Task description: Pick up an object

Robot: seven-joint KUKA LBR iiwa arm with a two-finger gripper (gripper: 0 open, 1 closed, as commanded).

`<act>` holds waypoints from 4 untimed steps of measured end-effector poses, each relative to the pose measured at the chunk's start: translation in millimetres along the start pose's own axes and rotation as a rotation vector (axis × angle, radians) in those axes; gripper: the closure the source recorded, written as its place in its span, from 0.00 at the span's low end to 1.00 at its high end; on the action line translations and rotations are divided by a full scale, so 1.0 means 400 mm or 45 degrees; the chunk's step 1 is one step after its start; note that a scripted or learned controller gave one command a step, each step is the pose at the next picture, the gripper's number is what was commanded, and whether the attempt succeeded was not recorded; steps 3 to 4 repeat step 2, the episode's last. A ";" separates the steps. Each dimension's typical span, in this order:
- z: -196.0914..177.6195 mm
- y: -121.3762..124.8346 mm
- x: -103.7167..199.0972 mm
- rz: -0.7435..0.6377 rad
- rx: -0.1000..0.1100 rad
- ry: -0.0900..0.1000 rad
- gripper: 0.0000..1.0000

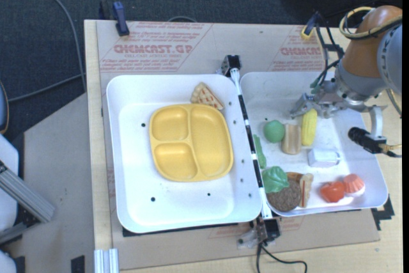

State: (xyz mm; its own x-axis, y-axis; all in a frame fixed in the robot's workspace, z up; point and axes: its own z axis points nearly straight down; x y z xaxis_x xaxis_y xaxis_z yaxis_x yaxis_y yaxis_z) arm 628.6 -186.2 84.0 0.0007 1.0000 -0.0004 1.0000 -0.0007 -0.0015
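The gripper (311, 107) is hanging low in the right bin (275, 83), near its back, right over the top end of the corn (309, 127). Can't tell how the gripper is set or whether it is gripping anything; the wrist is blocking the view.

Key relation: the corn is lying directly under and just toward the front of the bin from the gripper, long axis running front to back in the bin, nearly upright in the view. It is sitting just beside a tan roll (291, 138), same orientation, the two touching or almost. A green ball (274, 131) is sitting just left of the roll.

Judgement: the corn is looking like the target, since it is the nearest object by far. A grasp across its short axis is going to crowd the roll on the left side, so a slip or a double pick is a risk.

Farther toward the front: a white block (323, 156), tomato pieces (340, 188), a burger stack (289, 192) with lettuce (275, 177). All well apart from the gripper.

The left bin (128, 201) is holding a yellow tray (190, 141) and a waffle (206, 96).
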 end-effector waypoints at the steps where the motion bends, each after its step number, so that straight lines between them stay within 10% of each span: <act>1: -0.028 0.003 0.000 -0.001 -0.005 -0.002 1.00; 2: -0.019 -0.011 0.238 -0.003 0.000 0.003 1.00; 4: -0.019 -0.011 0.238 -0.003 0.000 0.003 1.00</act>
